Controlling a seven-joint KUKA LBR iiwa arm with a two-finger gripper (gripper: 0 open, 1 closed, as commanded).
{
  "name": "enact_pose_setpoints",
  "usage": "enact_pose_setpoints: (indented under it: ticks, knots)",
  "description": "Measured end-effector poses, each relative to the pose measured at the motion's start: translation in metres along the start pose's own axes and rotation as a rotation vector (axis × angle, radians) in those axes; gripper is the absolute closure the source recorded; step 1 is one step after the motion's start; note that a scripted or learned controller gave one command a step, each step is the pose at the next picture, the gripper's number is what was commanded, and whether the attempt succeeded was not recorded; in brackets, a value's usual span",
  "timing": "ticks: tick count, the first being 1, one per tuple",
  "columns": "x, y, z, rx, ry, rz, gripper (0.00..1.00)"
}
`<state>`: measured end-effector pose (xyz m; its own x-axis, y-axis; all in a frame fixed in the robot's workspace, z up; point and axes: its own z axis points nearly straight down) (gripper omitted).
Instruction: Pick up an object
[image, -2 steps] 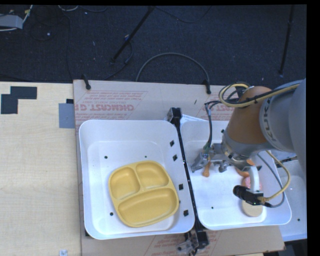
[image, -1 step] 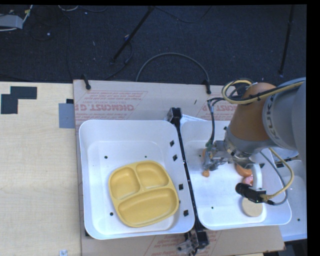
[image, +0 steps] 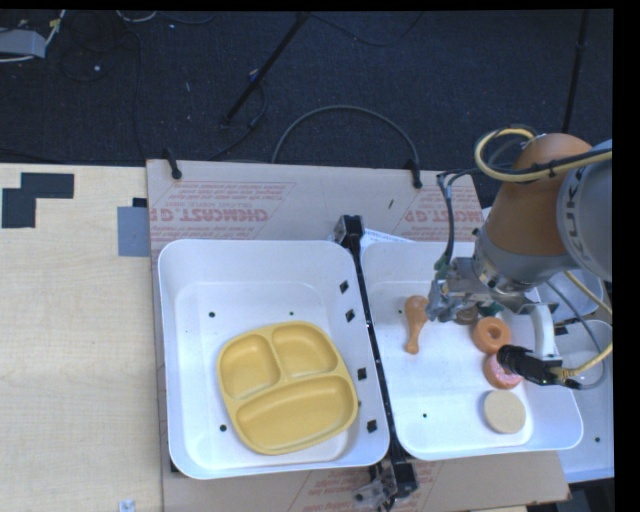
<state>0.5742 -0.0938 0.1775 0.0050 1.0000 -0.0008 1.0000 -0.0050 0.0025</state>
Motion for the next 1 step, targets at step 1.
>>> enact_pose_setpoints:
  ticks: [1]
  knots:
    - [-0.0105,0.0031,-0.0579,0.0,0.0,0.0,1.0]
